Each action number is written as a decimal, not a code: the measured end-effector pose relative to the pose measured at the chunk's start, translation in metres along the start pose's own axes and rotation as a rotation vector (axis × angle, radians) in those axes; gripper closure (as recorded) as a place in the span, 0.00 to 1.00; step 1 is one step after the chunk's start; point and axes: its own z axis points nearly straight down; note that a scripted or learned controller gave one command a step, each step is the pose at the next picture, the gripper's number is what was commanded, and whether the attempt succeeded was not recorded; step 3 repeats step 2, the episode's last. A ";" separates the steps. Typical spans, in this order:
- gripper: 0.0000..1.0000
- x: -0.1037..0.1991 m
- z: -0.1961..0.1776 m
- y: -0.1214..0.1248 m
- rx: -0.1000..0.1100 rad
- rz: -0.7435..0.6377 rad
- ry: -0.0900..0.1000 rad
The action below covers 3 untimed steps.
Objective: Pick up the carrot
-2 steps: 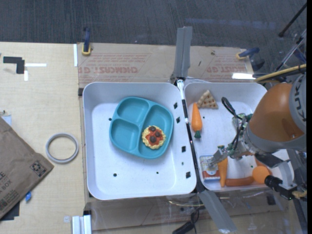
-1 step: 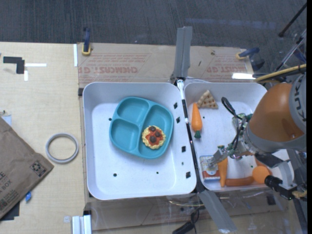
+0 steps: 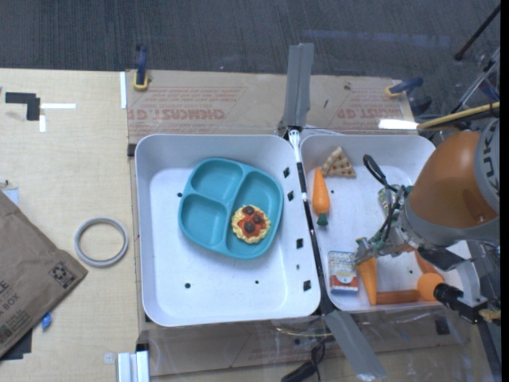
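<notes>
Carrot (image 3: pixel 320 193) lies in the right bin (image 3: pixel 350 146), at the frame's centre right, close to the bin's left wall, its green tip pointing down. Above and right of it sits a waffle (image 3: pixel 338 165). The gripper (image 3: pixel 375 247) hangs lower in the same bin, apart from the carrot; whether its claw is apart or together cannot be told. Just below it are a small carton (image 3: pixel 343 271) and an orange piece (image 3: pixel 368 281). In the left bin (image 3: pixel 159 237) a teal plate (image 3: pixel 208 209) carries a tart (image 3: pixel 250 224).
</notes>
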 end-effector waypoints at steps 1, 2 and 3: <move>1.00 -0.028 0.001 0.011 0.008 -0.101 0.003; 1.00 0.020 -0.087 0.050 0.009 -0.029 0.002; 1.00 0.020 -0.087 0.050 0.009 -0.029 0.002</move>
